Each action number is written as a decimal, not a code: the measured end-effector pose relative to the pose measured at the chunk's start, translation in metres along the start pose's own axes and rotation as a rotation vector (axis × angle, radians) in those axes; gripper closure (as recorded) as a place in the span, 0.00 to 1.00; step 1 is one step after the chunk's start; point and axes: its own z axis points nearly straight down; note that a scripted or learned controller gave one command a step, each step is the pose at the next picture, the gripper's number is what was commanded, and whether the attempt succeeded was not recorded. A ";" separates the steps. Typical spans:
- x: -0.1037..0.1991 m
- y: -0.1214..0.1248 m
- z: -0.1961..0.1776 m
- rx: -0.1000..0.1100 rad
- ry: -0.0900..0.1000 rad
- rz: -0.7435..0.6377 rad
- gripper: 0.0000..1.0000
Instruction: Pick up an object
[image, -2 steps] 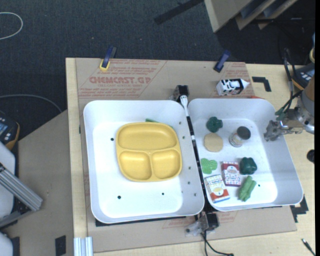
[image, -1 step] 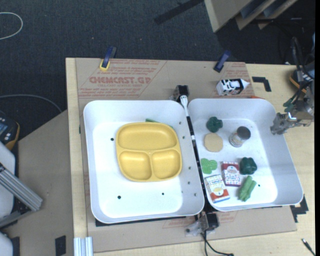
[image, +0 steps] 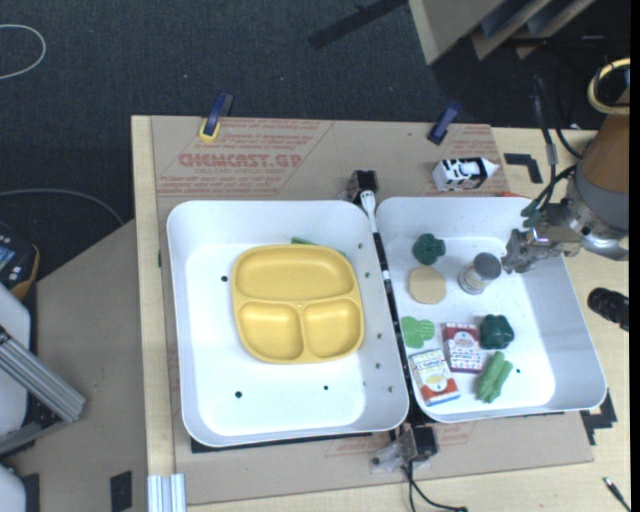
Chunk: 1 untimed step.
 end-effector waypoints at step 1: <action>0.057 -0.002 0.007 0.000 -0.001 0.002 1.00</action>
